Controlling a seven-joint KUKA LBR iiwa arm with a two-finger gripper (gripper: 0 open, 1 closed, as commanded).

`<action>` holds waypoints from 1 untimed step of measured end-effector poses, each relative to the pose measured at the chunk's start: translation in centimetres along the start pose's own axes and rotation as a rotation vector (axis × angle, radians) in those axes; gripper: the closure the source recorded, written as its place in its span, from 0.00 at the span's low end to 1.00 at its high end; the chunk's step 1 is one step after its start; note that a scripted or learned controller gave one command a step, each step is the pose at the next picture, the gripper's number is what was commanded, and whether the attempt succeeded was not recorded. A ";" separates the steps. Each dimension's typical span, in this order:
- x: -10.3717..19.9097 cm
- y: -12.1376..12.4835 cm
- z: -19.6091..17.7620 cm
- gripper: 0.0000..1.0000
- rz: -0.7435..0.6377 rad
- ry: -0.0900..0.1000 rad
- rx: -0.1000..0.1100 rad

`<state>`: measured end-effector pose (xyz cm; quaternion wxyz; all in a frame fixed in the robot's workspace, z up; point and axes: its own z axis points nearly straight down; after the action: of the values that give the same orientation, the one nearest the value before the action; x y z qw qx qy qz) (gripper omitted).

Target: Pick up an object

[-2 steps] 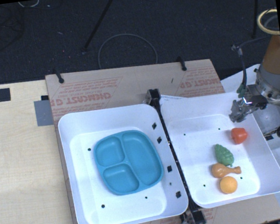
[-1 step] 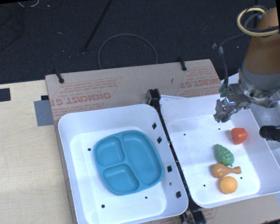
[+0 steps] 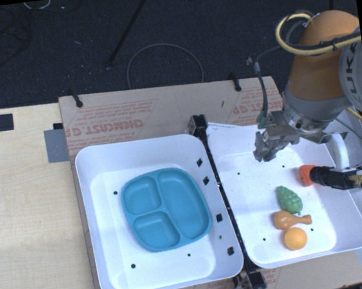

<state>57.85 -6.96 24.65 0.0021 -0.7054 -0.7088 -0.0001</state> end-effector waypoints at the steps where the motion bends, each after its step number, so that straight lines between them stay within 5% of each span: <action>1: 4.3 1.1 0.9 1.00 0.001 -0.001 0.001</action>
<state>58.92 -2.62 23.77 0.0019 -0.7059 -0.7084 0.0006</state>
